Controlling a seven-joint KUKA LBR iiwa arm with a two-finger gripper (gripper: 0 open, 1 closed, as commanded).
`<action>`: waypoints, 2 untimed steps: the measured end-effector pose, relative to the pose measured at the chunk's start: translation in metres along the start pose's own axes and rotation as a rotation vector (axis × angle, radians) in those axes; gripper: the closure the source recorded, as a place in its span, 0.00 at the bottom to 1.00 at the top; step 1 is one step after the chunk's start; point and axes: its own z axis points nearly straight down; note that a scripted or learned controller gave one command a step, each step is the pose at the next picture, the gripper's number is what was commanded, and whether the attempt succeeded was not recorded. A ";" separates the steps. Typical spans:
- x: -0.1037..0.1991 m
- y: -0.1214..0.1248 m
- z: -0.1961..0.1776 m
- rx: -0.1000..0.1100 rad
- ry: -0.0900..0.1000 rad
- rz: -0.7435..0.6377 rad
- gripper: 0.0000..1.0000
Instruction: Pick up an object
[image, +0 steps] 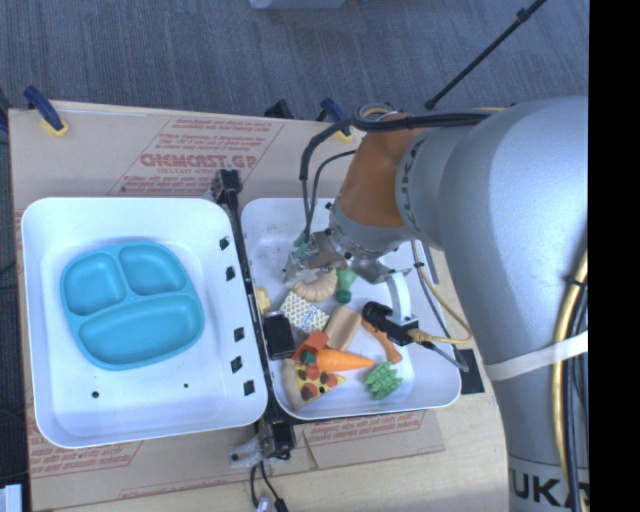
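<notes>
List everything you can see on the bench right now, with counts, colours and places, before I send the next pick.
bins: 2, white, side by side on the cardboard
tray: 1, blue, three compartments, in the left bin
carrot: 1, orange, right bin, near the front
pizza slice: 1, yellow with toppings, right bin, front left
broccoli: 1, green, right bin, front right
checkered block: 1, blue and white, right bin, centre
black block: 1, black, right bin, left edge
clamps: 2, blue, back edge of the cardboard
arm: 1, grey with orange band, reaching in from the right
gripper: 1, low over the toy pile in the right bin
</notes>
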 end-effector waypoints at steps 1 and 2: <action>0.000 0.000 0.000 0.000 0.000 0.000 0.00; -0.039 0.025 0.010 -0.005 -0.003 -0.335 0.00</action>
